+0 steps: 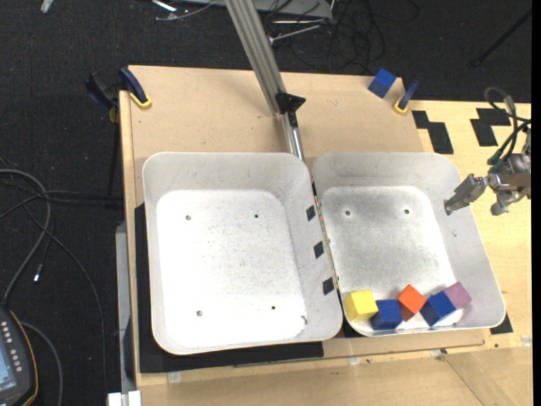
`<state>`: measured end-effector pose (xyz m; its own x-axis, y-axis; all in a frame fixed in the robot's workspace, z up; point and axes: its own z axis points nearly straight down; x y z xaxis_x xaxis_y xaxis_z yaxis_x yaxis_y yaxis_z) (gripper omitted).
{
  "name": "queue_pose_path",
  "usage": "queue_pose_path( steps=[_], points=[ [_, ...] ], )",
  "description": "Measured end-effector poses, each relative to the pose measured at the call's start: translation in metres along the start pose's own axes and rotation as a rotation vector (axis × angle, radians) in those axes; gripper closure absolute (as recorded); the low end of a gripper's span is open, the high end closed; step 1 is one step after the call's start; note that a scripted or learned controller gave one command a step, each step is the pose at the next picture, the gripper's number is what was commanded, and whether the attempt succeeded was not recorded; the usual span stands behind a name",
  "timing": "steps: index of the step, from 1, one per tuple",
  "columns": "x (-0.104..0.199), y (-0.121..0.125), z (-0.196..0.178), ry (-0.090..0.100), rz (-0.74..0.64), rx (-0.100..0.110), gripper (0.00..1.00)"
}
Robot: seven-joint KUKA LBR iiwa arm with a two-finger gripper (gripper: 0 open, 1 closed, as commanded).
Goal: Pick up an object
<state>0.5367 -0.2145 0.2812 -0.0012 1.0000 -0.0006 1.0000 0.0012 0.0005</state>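
Several small cubes lie along the near edge of the right bin (385, 218): a yellow one (361, 303), a blue one (388, 313), an orange one (412, 299), a second blue one (439, 307) and a purple one (457, 295). My gripper (478, 201) hangs over the right rim of that bin, well behind the cubes and off to their right. Its fingers stand open with nothing between them.
The left bin (224, 244) lies beside the right one. A slanted metal pole (258, 45) runs down to the gap between the bins at the back. A loose blue block (383, 81) and clamps (135, 90) sit on the bench's far edge.
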Motion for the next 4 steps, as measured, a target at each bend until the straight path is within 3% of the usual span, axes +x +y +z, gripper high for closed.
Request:
queue_pose_path(
  steps=[1,2,3,4],
  points=[
    [0.042,-0.007,0.033,0.003,-0.005,0.004,0.0],
    [0.11,-0.028,0.156,0.005,-0.005,0.009,0.0],
    [0.113,-0.047,0.186,0.0,0.003,-0.001,0.0],
    [0.11,-0.045,0.079,-0.002,-0.002,-0.008,0.0]
  ],
)
